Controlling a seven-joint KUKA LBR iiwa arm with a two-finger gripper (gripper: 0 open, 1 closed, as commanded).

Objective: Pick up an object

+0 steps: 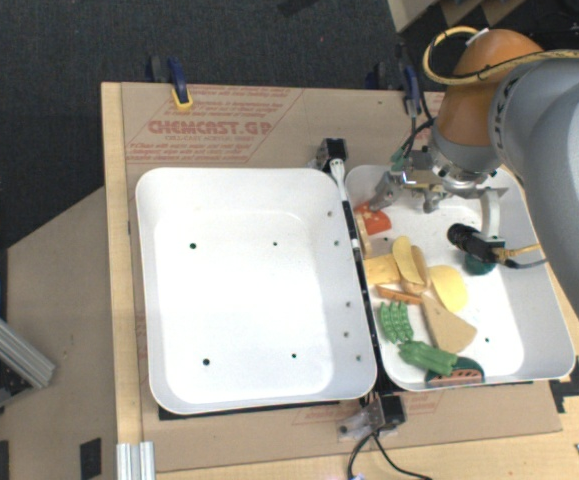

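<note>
1. Camera view, containers: the left bin point(249, 298) shows a bare white floor marked by four small dark dots. It sits edge to edge with the right bin point(529, 318).
2. The right bin holds a cluster of small things, the task's objects, all in the half next to the left bin. A red piece point(374, 220) lies farthest back.
3. Nearer than it are a pale yellow block point(380, 269), a tan strip point(410, 263) and a thin orange stick point(399, 293), all close together.
4. Just right of these lie a yellow round piece point(449, 288) and a tan spatula-shaped piece point(449, 328). The two look to be touching.
5. Toward the near rim are a green ridged piece point(396, 322), a second green piece point(427, 356) and a dark red-and-green item point(466, 373).
6. The gripper point(409, 190) hangs over the far end of the right bin, just beside the red piece. From this angle I cannot tell how far open it is, or whether it has hold of anything. The grey arm point(559, 138) enters from the right.
7. Surface: both bins rest on a brown board point(119, 268) with red lettering point(209, 126) along its far side. A blue-and-yellow clamp point(179, 83) grips the far edge.
8. Room: dark carpet point(69, 28) surrounds the bench, and an aluminium rail point(9, 343) lies at lower left.
</note>
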